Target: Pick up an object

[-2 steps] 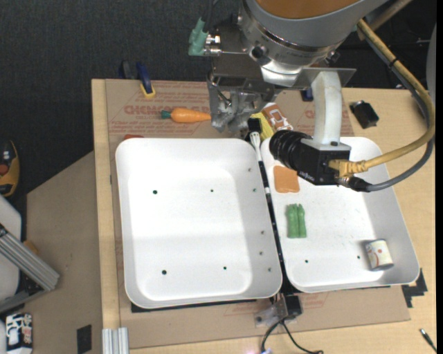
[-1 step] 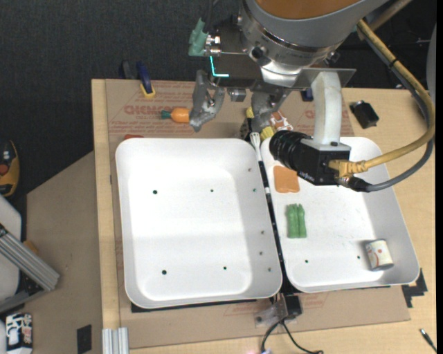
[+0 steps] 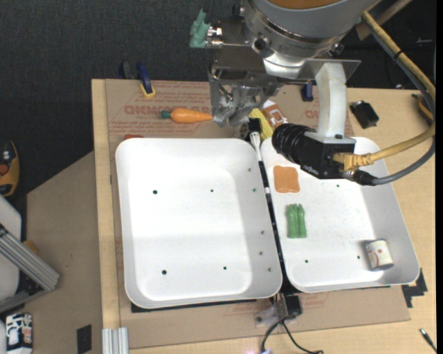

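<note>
2 shallow white bins are sitting side by side on a tan cardboard sheet (image 3: 104,207); both are smooth, glossy plastic with rounded corners. The left bin (image 3: 194,214) is showing 4 small dark dots on its floor. The right bin (image 3: 394,235) is holding 3 loose things: a flat orange block (image 3: 286,179) with softened corners near the dividing rims, a ridged green piece (image 3: 296,221) lying just below it, and a small pale box (image 3: 378,254) with a dark marking near the lower right corner, well apart from the other 2. An orange carrot (image 3: 188,116) with a green tip is lying on the cardboard above the left bin, outside both bins. The arm (image 3: 304,21), grey metal with an orange band cut off at the top edge, is hanging over the upper end of the right bin, and a black cylinder (image 3: 304,148) with a tan cable (image 3: 408,148) is jutting across that bin. The gripper (image 3: 232,104) is appearing as a blurred metallic cluster just right of the carrot, above the bins' top rims; whether it is spread or pressed together cannot be told. Yellow and brown shapes (image 3: 266,117) beside it are partly hidden and hard to identify.
</note>
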Available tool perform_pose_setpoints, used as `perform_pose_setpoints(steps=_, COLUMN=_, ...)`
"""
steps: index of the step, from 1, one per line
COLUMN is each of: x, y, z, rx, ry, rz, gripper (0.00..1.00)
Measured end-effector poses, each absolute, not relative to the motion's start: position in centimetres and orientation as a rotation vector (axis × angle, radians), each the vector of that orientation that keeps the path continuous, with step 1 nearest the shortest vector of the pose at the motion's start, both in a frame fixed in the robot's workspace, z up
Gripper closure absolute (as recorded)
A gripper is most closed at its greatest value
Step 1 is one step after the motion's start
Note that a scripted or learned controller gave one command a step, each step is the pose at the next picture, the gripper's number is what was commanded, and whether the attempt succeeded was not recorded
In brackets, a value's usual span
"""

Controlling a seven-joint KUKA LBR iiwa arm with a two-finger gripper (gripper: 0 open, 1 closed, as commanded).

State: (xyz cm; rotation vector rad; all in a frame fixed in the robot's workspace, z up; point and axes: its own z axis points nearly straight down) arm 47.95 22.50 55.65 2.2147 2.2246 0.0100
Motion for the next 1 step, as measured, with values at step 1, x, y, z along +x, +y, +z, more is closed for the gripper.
perform_pose_setpoints(steps=1, x=47.95, y=22.50, z=55.59, rx=2.215, ry=2.225, rz=0.008, gripper=0.00)
